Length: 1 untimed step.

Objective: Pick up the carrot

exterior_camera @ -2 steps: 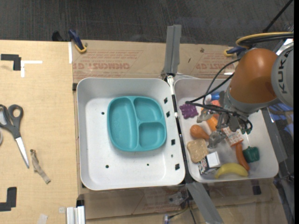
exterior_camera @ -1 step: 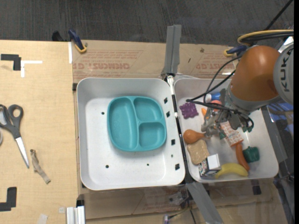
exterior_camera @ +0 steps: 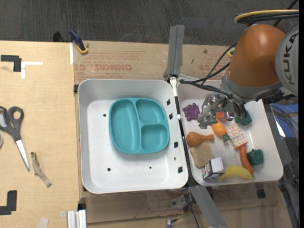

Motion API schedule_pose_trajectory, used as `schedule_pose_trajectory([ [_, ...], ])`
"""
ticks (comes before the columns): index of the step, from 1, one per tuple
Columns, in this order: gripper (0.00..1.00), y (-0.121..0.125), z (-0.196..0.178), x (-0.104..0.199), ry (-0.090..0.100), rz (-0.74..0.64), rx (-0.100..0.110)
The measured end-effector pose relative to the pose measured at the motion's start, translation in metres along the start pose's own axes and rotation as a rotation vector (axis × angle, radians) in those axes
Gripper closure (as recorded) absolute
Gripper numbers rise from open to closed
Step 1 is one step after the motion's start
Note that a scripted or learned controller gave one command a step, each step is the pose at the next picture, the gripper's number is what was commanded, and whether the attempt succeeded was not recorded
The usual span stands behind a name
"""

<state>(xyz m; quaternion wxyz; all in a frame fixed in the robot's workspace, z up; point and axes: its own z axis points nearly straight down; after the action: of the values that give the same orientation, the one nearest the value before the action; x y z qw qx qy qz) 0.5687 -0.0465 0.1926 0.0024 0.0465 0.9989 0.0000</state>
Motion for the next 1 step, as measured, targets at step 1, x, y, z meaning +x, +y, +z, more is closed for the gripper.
schedule_pose_trajectory([
  [1,1.0,0.0148,0.0008,0.053,0.005,0.27,0.001],
])
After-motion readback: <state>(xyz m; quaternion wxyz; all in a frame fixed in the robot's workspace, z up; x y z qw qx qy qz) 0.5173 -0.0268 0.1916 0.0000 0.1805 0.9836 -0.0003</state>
